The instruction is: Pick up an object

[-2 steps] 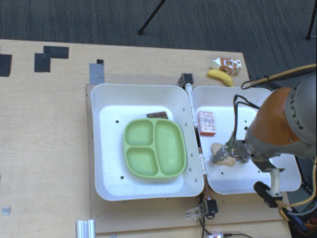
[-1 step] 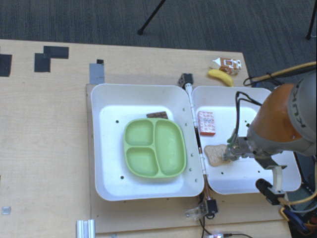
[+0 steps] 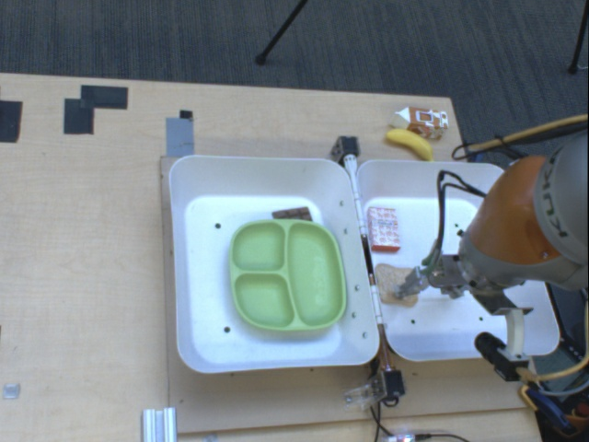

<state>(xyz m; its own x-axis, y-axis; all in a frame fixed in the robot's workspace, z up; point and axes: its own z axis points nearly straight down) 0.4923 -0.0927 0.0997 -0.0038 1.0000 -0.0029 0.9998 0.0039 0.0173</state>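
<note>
In the right bin (image 3: 448, 339) a flat tan piece like a slice of bread (image 3: 387, 276) lies near the left wall. My gripper (image 3: 411, 286) is low over the slice's right edge, touching or nearly touching it, with the arm reaching in from the right. A red and white packet (image 3: 383, 228) lies just behind the slice. The left bin (image 3: 181, 274) holds a green divided plate (image 3: 287, 276), and a small brown bar (image 3: 293, 214) sits behind it.
A yellow banana (image 3: 409, 142) and a small carton (image 3: 423, 118) lie on the bench behind the right bin. The arm's orange band (image 3: 511, 215) hangs over that bin's right half. Black cables (image 3: 451, 187) run along the arm.
</note>
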